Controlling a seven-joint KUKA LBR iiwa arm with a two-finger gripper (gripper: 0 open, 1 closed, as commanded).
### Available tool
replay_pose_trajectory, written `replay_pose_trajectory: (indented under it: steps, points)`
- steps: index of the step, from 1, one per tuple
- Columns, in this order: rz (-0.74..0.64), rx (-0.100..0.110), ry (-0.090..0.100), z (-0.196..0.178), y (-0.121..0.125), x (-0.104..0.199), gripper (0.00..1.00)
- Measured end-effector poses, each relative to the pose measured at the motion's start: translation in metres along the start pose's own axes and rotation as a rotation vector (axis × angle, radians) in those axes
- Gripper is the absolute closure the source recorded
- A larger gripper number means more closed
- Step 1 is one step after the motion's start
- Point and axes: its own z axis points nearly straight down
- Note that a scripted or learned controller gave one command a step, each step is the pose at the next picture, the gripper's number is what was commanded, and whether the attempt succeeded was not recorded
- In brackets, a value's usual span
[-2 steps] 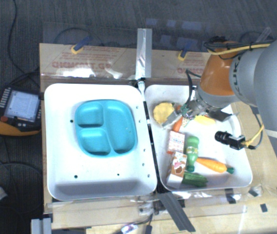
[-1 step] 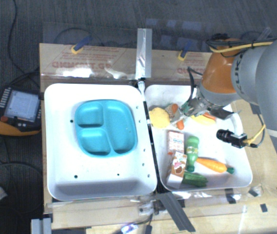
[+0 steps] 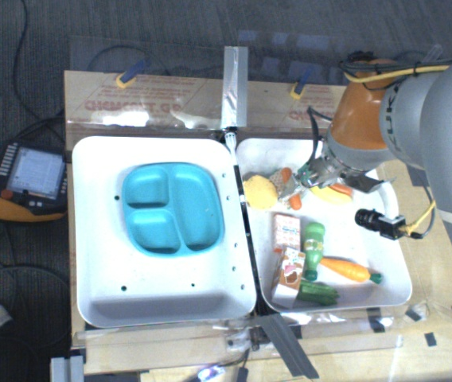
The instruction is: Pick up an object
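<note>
Arm (image 3: 417, 110), grey and smooth-cased with a glossy orange band above the wrist, is reaching in from the right and bending down over the far part of the right bin (image 3: 393, 281). Its gripper (image 3: 304, 180) is hanging low among the toys there; whether it is open or closed cannot be told from this slant.

Well to the gripper's left, the left bin (image 3: 107, 293), a shallow white tub with rounded corners, is holding a smooth turquoise plate (image 3: 170, 207) moulded into three compartments.

On the near side of the gripper, a tapered orange carrot (image 3: 344, 270) is lying across the bin floor, with a green bottle (image 3: 313, 249) standing just beside it. Two small printed cartons (image 3: 286, 232) (image 3: 290, 273) are sitting close to the bottle's left. A dark green vegetable (image 3: 317, 294) is resting nearest the front wall. Just to the gripper's left, a round yellow lemon (image 3: 259, 191) is lying against the bin's wall.
</note>
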Motion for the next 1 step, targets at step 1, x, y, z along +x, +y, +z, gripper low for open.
replay_pose_trajectory:
  steps: [1]
  points:
    - [-0.104,0.015,0.012,-0.0642,0.0106,0.0219,1.00]
